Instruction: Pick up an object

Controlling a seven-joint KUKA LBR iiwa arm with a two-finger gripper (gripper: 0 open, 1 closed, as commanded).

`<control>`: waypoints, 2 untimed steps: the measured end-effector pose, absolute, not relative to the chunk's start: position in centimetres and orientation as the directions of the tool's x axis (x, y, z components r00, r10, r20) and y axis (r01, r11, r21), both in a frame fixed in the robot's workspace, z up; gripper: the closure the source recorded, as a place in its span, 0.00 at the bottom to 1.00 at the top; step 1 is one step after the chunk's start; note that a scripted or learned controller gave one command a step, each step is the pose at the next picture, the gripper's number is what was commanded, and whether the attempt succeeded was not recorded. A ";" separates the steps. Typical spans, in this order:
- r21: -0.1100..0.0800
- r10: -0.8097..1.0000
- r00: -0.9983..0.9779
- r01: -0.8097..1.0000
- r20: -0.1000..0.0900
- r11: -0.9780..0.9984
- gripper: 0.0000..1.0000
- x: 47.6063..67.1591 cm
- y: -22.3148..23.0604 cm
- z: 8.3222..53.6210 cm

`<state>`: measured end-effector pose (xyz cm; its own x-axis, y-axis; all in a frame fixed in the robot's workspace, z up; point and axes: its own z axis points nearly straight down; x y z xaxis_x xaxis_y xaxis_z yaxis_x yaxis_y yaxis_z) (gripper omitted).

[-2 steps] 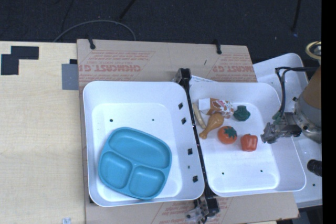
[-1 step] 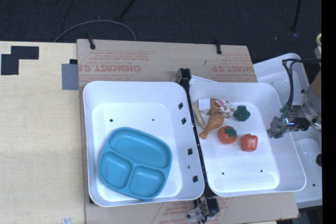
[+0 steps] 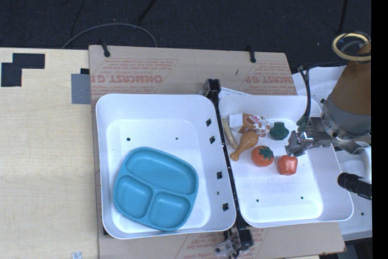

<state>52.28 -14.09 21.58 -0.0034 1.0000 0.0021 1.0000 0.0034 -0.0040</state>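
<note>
A: Hovering low over the right bin, gripper sits at its right-hand side, arm coming in from the right. Whether the gripper is clenched or released, cannot tell; it's small, dark and blurred.

B: Where's the pick target?

A: Small red toy, pepper- or strawberry-like, lies just below the gripper tip, very close or touching, can't tell which. Not visibly between anything, so no grasp to report.

B: Neighbours?

A: Red tomato with a green stem just left of the red toy, close but apart. Tan chicken drumstick left of the tomato, lying at a slant. Orange-and-white toy food piece above the drumstick, unclear what it is. Dark green lumpy piece, broccoli-like, just left of the gripper. All crowd the upper half of the right bin.

B: Left side?

A: Left bin holds a blue divided plate, three compartments, rounded corners, smooth plastic look. Both bins shallow, white, glossy, sitting on printed cardboard over a pale wood bench. Black clips along the seam between the bins.
</note>
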 end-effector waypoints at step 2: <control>-0.003 1.000 -0.001 1.000 0.001 0.001 1.00 54.2 -3.7 22.3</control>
<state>54.22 -3.72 22.31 -0.0014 1.0000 0.0011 1.0000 0.0014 -0.0028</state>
